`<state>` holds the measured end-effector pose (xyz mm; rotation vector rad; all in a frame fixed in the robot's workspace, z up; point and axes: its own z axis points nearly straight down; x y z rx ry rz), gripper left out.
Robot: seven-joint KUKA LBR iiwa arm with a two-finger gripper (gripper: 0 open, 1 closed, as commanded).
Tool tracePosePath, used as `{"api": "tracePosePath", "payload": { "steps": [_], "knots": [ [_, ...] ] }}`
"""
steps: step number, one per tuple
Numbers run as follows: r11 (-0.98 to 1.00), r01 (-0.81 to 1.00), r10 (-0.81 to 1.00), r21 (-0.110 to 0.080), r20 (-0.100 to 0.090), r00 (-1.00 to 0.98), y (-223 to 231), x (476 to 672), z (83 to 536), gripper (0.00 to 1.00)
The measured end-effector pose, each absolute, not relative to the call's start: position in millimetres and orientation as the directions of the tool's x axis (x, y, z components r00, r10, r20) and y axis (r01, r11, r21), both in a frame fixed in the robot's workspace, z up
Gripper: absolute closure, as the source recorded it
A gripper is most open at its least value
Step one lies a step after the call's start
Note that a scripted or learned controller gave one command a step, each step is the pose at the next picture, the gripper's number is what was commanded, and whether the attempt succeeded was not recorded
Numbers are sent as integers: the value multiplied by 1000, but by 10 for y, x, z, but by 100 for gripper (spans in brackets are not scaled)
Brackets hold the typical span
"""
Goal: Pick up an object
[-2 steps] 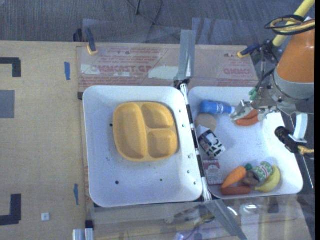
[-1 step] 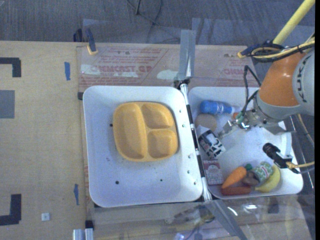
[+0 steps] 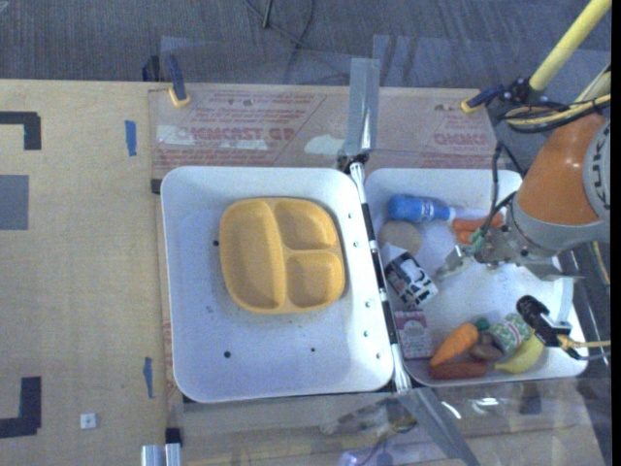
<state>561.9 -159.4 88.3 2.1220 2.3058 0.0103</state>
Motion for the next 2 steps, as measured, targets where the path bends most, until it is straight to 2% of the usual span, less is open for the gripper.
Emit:
{"api": "tracePosePath", "payload": {
  "steps": [1, 2],
  "knots": [
    [196, 981, 981, 8, -4, -196, -1545, 6366, 873, 0],
    [197, 980, 980, 11, -9, -197, -1561, 6381, 980, 100]
  ]
}}
